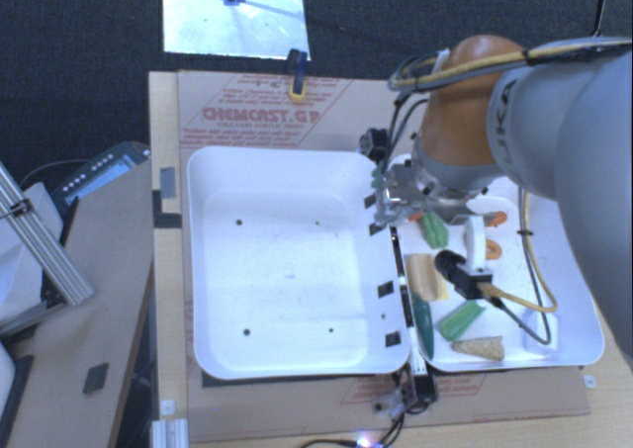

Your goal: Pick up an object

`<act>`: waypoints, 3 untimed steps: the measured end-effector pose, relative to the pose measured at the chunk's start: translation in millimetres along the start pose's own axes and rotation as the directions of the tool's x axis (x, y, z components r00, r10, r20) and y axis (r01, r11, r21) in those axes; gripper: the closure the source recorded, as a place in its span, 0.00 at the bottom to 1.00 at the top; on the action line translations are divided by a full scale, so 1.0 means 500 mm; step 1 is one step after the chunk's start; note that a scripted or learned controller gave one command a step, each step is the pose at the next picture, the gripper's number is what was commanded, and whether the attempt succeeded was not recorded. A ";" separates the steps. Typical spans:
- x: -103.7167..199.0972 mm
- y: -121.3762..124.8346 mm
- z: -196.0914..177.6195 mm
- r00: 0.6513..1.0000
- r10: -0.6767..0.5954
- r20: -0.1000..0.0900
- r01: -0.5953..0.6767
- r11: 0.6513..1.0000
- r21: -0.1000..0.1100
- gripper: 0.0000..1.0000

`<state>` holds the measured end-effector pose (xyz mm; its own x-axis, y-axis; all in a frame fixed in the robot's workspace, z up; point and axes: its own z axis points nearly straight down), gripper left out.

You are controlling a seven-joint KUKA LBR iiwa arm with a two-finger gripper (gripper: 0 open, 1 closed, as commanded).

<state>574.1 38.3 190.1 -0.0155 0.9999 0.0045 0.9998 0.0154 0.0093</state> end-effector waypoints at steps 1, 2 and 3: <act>0.084 0.200 -0.074 1.000 0.006 0.003 -0.006 1.000 -0.005 1.00; 0.264 0.173 0.065 1.000 0.003 0.001 -0.003 1.000 0.013 1.00; 0.304 0.176 0.118 1.000 0.009 0.004 -0.009 1.000 0.008 1.00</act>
<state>660.2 191.6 132.8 -0.0060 1.0000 0.0005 1.0000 0.0060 0.0008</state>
